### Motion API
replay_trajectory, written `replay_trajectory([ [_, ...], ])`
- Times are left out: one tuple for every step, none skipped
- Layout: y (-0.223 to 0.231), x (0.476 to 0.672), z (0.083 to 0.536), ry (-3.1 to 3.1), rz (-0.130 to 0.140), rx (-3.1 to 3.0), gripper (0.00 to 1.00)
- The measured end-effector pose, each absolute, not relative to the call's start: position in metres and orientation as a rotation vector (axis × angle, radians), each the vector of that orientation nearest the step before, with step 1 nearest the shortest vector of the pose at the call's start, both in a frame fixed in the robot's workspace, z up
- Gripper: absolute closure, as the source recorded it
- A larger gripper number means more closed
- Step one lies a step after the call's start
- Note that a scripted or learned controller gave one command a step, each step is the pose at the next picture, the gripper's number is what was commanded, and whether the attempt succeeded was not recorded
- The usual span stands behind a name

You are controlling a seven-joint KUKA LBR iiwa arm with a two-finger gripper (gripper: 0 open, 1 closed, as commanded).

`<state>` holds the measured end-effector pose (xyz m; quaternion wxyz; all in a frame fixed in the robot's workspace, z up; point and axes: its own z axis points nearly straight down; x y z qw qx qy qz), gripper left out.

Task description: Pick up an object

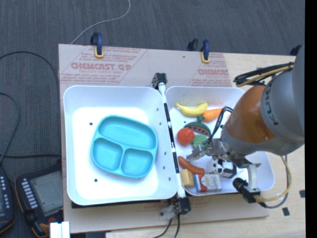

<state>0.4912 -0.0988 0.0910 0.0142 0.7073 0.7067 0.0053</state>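
Grey pincer (216,158) above toy food (194,133)

Lighting: bright, even, from overhead; white bins (69,133) near blown out | Shadows: soft, faint beneath the blue tray (124,147) | Glare: mild sheen on the orange band (247,118) | Focus: slightly soft, grainy throughout; no evident edge distortion

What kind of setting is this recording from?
Likely a robotics lab picking bench: two white bins clamped to a board, toy food such as a banana in one, a blue divided tray in the other, carpet and cables around.
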Motion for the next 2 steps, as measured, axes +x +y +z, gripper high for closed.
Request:
replay_trajectory([
  [-0.0977, 0.4915, 0.1005, 2.203, 0.018, 2.207, 1.00],
  [-0.0977, 0.4922, 0.1101, 2.203, 0.019, 2.206, 1.00],
])
